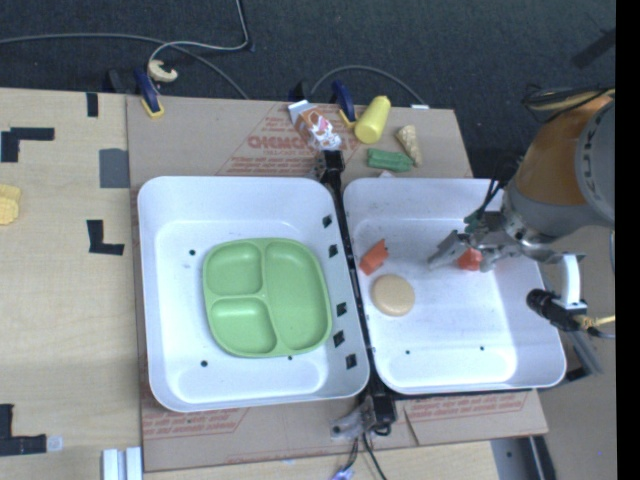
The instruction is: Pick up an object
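Note:
In the right bin (450, 360), a small red piece (469, 261) lies by the right wall, directly under my gripper (464, 251), which is low over the bin floor and touching or almost touching it. An orange-red wedge (373, 258) sits near the bin's left wall. Just below it rests a tan round disc (393, 295). The grey arm with its orange band (560, 168) comes in from the right.
The left bin (160, 218) holds a green divided plate (267, 296). Behind the bins, on cardboard, lie a yellow bottle-shaped toy (372, 118), a green piece (390, 160), a tan piece (408, 144) and a small packet (315, 126). Cables run across the dark floor.

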Controlling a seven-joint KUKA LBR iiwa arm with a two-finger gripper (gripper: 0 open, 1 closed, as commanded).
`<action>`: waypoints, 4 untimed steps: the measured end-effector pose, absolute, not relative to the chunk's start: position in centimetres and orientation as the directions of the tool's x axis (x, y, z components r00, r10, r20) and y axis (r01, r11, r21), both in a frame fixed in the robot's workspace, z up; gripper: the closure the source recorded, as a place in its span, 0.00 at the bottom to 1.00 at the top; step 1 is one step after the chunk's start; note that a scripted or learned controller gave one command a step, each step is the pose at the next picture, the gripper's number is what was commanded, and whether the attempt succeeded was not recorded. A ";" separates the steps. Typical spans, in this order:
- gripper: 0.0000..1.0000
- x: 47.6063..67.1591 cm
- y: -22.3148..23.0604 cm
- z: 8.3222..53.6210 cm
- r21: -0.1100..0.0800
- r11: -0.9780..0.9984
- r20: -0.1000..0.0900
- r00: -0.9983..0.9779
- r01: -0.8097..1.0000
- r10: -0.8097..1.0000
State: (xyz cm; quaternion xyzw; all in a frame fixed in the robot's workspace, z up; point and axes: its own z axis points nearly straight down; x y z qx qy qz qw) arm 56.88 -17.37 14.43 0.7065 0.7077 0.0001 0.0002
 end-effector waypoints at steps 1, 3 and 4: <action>0.00 57.4 -22.4 16.5 0.000 0.000 -0.002 0.000 1.000 1.000; 1.00 62.7 -22.1 9.8 0.007 0.003 -0.007 -0.003 1.000 1.000; 1.00 65.7 -16.0 8.7 0.006 0.003 0.000 -0.003 1.000 1.000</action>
